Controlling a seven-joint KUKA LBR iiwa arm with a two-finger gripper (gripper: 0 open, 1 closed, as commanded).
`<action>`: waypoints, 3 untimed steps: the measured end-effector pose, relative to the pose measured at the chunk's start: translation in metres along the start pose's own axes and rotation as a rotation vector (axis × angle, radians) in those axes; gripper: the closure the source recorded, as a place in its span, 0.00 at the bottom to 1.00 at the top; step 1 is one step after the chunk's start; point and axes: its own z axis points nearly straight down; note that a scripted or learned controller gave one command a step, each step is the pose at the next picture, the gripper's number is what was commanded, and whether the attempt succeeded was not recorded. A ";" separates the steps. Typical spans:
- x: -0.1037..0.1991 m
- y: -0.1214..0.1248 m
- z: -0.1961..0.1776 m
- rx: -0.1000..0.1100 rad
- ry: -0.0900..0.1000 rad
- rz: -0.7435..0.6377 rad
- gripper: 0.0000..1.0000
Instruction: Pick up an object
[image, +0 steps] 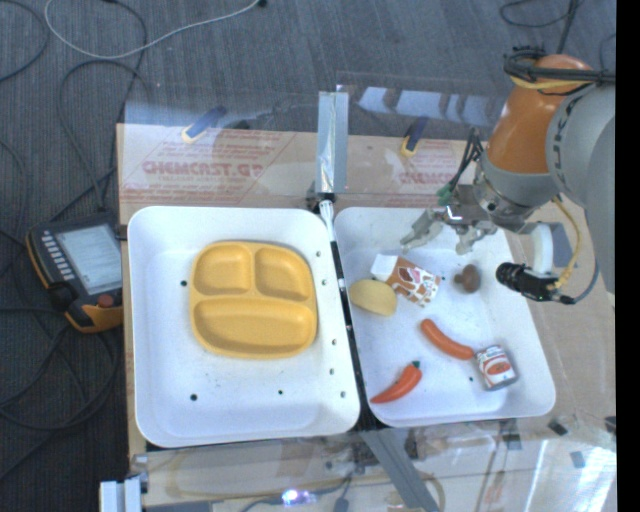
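**Ana:** Jaws apart, nothing between them — the gripper (443, 232) hangs over the far end of the right-hand bin (540, 395), its two fingers splayed and pointing down at the bin floor.

**Ben:** So no pick yet. What's within reach?

**Ana:** Closest is the small printed carton (408, 279), just below the jaws and a touch toward the divider. Beside that, further toward the divider, sits a pale yellow potato-shaped piece (372, 297), touching the carton's edge by the look of it.

**Ben:** And on the arm's side?

**Ana:** A little brown nut-like lump (467, 278), below the jaws and slightly toward the arm. Further down the bin lie an orange sausage (446, 341), a small red-and-white can (495, 366) and a carrot-shaped piece (398, 384), all well apart from the jaws.

**Ben:** Your read on the step?

**Ana:** Approach phase, I'd say. Next move calls for choosing a target, centring over it and descending. The carton looks the natural choice, though its neighbour crowding one side could foul a finger.

**Ben:** The other bin?

**Ana:** A yellow divided plate (254, 298), far across the divider.
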 end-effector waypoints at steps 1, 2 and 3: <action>0.000 -0.028 0.082 -0.002 0.000 -0.044 0.00; 0.001 -0.028 0.075 0.002 0.005 -0.045 1.00; 0.039 0.020 -0.051 -0.002 -0.003 -0.163 1.00</action>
